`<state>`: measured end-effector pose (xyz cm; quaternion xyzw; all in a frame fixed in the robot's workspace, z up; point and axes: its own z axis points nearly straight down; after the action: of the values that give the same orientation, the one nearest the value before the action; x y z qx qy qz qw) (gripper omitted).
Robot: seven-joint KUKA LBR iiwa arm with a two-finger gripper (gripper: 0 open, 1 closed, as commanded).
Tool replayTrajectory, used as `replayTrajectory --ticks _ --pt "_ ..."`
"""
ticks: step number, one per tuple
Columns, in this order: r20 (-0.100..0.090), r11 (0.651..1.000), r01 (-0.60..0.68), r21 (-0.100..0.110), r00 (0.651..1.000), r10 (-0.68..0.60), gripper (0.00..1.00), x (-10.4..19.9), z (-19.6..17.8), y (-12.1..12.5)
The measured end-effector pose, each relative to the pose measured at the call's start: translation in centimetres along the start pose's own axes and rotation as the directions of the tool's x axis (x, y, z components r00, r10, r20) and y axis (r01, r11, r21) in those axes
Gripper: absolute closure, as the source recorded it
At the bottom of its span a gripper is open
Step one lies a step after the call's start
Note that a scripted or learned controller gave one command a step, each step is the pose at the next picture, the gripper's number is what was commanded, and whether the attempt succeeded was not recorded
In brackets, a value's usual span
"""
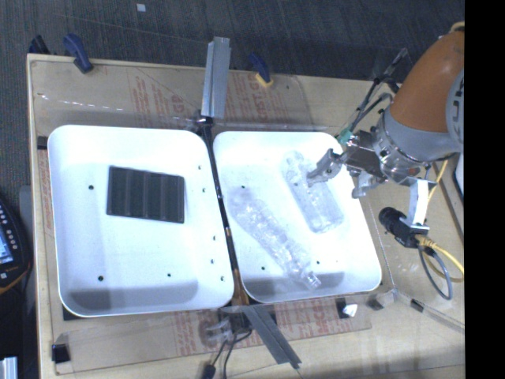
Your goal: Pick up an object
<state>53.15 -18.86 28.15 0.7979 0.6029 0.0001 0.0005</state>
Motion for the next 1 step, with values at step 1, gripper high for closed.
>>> replayTrajectory --ticks 1 --pt "0.001 0.994 0.106 0.001 0.994 -0.106 0.0 -1.62 -2.68 -0.19"
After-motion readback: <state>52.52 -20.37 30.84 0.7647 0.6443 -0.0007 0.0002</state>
